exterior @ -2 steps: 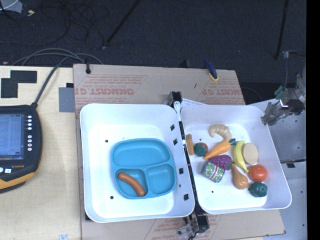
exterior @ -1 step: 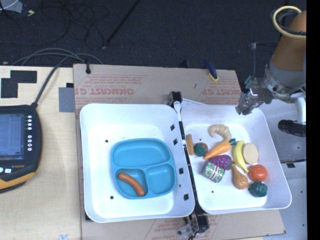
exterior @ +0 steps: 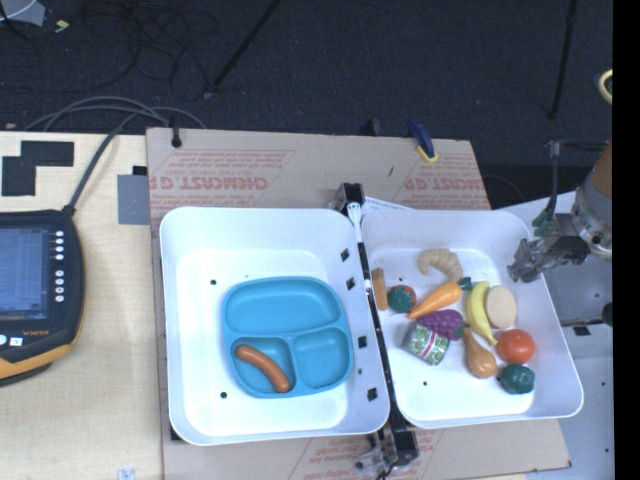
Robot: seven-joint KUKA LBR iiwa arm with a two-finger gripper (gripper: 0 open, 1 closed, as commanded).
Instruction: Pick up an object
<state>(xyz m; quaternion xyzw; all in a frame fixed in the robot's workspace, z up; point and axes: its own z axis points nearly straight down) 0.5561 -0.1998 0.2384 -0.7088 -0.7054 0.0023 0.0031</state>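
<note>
One sausage (exterior: pixel 264 367) lies in the blue tray (exterior: pixel 285 308); one carrot (exterior: pixel 437 299), one tomato (exterior: pixel 515 346); tool (exterior: pixel 527 260) grip unclear.

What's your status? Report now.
Gripper at right bin's right rim, holding nothing visible. Toy food piled there: carrot, banana, tomato. Nothing blocking.
</note>
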